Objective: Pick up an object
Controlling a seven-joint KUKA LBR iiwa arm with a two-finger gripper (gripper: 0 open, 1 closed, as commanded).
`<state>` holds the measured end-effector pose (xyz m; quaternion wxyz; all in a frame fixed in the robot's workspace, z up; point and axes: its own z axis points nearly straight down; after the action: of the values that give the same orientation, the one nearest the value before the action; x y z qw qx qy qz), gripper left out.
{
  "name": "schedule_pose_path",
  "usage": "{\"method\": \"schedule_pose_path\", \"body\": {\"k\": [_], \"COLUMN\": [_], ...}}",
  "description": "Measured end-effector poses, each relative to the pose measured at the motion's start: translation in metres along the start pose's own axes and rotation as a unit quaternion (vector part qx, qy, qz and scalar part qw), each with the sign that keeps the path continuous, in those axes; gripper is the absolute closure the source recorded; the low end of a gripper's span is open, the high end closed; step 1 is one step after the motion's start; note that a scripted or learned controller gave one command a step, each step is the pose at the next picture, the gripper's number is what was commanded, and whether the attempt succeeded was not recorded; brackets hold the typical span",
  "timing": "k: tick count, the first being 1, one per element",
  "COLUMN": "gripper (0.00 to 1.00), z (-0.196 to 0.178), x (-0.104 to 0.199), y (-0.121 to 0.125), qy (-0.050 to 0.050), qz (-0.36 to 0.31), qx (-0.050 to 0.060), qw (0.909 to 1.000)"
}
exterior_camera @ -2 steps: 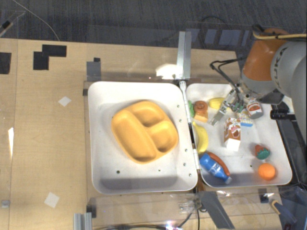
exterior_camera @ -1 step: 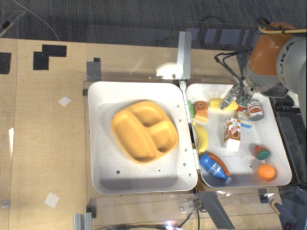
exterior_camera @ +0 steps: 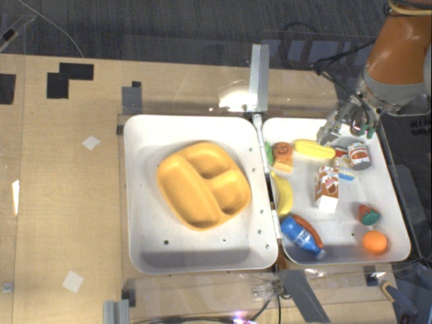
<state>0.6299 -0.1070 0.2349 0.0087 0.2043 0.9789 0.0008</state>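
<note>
Hovering over the right bin's (exterior_camera: 398,238) far corner, the metal hand (exterior_camera: 337,128) is being held just beside a smooth yellow corn cob (exterior_camera: 314,150); whether it is clenched cannot be told. A glossy, moulded yellow divided tray (exterior_camera: 204,183) is being carried by the left bin (exterior_camera: 145,248).

Two white bins are counted on the bench. One yellow divided tray (exterior_camera: 202,183) is found in the left bin (exterior_camera: 138,248). In the right bin (exterior_camera: 398,238), beside that tray, nine small items are counted: one corn cob (exterior_camera: 314,150), one banana (exterior_camera: 285,196), one carton (exterior_camera: 327,188), one blue bottle (exterior_camera: 300,240), one orange (exterior_camera: 374,242), one strawberry (exterior_camera: 368,214), one can (exterior_camera: 359,155), one hot dog (exterior_camera: 307,229) and one burger-like piece (exterior_camera: 282,155).
</note>
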Motion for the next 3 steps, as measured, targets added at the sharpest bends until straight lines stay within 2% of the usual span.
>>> {"method": "schedule_pose_path", "body": {"k": [1,2,3], "gripper": [1.0,0.0,0.0], "z": [0.038,0.037,0.139], "x": [-0.001,-0.001,0.005], "y": [-0.083,-0.081,-0.063], "qy": [0.004,0.004,-0.003], "qz": [0.286,0.285,0.416], "qx": [0.004,0.003,-0.001], "qw": [0.9582,0.9585,0.9092]}}
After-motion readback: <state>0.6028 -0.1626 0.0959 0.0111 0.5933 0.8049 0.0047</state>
